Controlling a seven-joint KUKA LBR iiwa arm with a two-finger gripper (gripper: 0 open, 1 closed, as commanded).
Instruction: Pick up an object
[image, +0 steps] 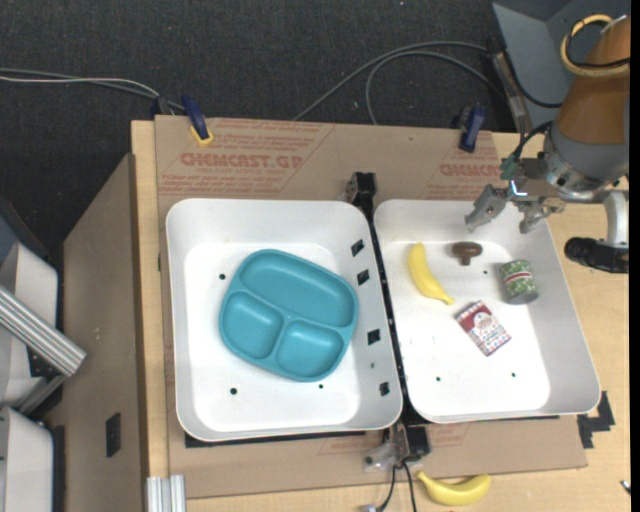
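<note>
In the right bin (560, 370) lie a yellow banana (427, 274), a small brown round object (466, 252), a green can (519, 281) on its side and a red and white packet (483, 327). My gripper (506, 213) hangs over the bin's far edge, above and a little right of the brown object. Its two fingers are spread apart with nothing between them. The left bin (190, 330) holds a blue divided plate (288, 314).
A second banana (455, 487) lies outside the bins at the bench's front edge. Black clips run along the divider (372, 290) between the bins. Blue clamps (197, 122) hold the cardboard at the back. Cables trail across the dark floor behind.
</note>
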